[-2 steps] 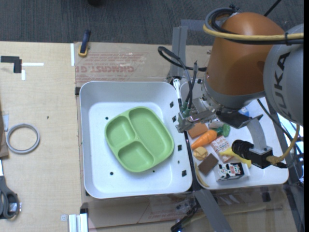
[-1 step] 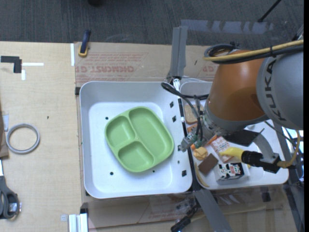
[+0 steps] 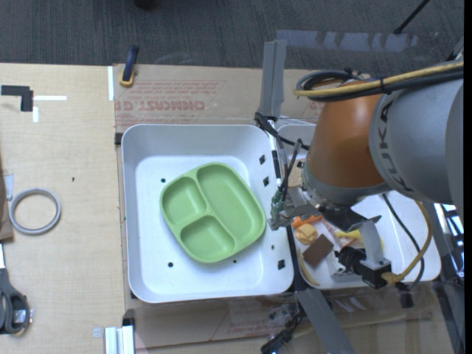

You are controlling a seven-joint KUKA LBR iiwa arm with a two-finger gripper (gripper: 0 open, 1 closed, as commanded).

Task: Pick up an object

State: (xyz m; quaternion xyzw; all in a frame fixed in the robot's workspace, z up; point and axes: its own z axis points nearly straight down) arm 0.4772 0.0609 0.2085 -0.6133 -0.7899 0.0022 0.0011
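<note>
A pale wooden desk (image 3: 66,271) carries two shallow white plastic bins side by side. The left bin (image 3: 136,198) holds a light green plastic plate with three compartments (image 3: 213,212), lying flat and turned at a slant, roughly in the middle of the bin floor and apart from all four walls.

The right bin (image 3: 424,268) is largely covered by the grey arm with its orange band (image 3: 346,146), which reaches in from the right and hangs over the bin's left half, close to the wall shared with the left bin. Below the orange band, the hand (image 3: 299,216) points down into the near left part of the right bin; whether its fingers are wide or narrow cannot be told, since the wrist hides them, and nothing can be seen between them.

Just beside the hand, on the floor of the right bin near its left wall, lie several small things close together: a brown rectangular block (image 3: 318,251), a small pale yellow lump (image 3: 305,234) and an orange piece (image 3: 306,220) just above it. They are too small and too covered to name more closely.

On the desk's left edge rests a grey roll of tape (image 3: 33,211). A small blue and yellow clamp (image 3: 130,66) sits at the desk's far edge, above the far left corner of the left bin.
</note>
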